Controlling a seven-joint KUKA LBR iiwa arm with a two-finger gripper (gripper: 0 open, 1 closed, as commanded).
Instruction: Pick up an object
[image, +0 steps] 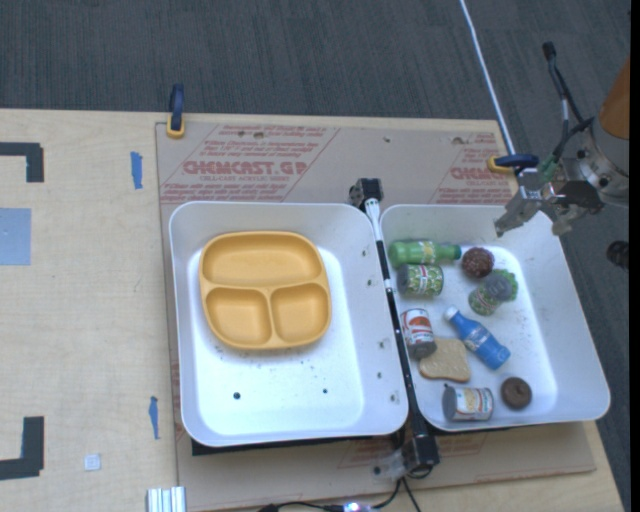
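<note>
Bench with two white bins, tool spread apart, empty, above-right of toy groceries

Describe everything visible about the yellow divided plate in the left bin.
The yellow divided plate looks like matte moulded plastic, a rounded rectangle with a raised rim. It has three compartments: one long section across the far side and two smaller ones side by side on the near side, all bare. It lies flat and upright on the floor of the left bin, set toward the bin's far left part and apart from its walls. Nothing rests on it, and the gripper is well away, above the right bin's far right corner.
</note>
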